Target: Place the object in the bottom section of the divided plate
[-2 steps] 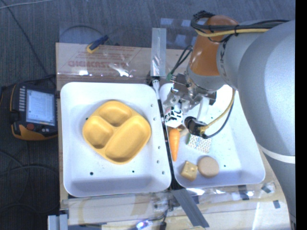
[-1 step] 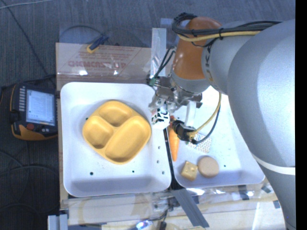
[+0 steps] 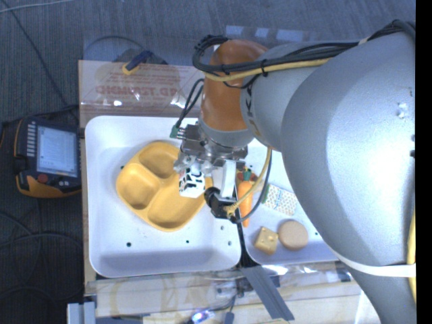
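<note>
1. Nearest you, at the bottom of the view, the front rim of the left bin [image 3: 162,270] runs clear, with bare white floor between that rim and the divided plate.
2. In the right bin [image 3: 307,254] you will find a yellow cheese wedge [image 3: 266,240] and a round tan biscuit-like piece [image 3: 293,234] just beside each other, close to the front rim, with a patterned card [image 3: 279,199] behind them.
3. An orange carrot-shaped item [image 3: 244,196] lies along the wall shared by the two bins, partly hidden by the wrist.
4. The yellow divided plate [image 3: 158,184] sits mid-bin on the left, with open floor to its left and front; its right edge lies under the gripper.
5. The gripper [image 3: 194,179] hangs over the plate's right edge. A small black-and-white object [image 3: 192,181] shows at its tip; you cannot tell whether the fingers are clamped on it or parted.
6. The grey arm [image 3: 337,133] covers the right bin's far half.
7. Farthest, a cardboard sheet [image 3: 135,86] lies beyond the bins; a handheld pendant [image 3: 47,157] rests on the floor at left.
</note>
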Motion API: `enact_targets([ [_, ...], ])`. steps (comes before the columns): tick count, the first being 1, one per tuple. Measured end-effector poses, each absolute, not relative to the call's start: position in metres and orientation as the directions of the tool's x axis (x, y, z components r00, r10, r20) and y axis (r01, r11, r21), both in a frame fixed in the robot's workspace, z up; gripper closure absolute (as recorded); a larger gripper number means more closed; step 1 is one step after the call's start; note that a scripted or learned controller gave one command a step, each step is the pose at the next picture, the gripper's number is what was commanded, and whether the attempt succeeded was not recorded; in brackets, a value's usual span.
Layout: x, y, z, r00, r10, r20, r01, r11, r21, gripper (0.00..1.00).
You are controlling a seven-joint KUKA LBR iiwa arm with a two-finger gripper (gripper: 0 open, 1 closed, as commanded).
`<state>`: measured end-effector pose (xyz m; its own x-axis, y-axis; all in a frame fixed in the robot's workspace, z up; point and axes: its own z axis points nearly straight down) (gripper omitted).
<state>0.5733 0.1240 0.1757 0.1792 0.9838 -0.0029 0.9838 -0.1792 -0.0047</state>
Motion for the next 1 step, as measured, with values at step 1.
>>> enact_targets([
  [1, 0.5734, 0.1237, 0.1757, 0.180, 0.984, -0.002, 0.984, -0.180, -0.005, 0.00],
])
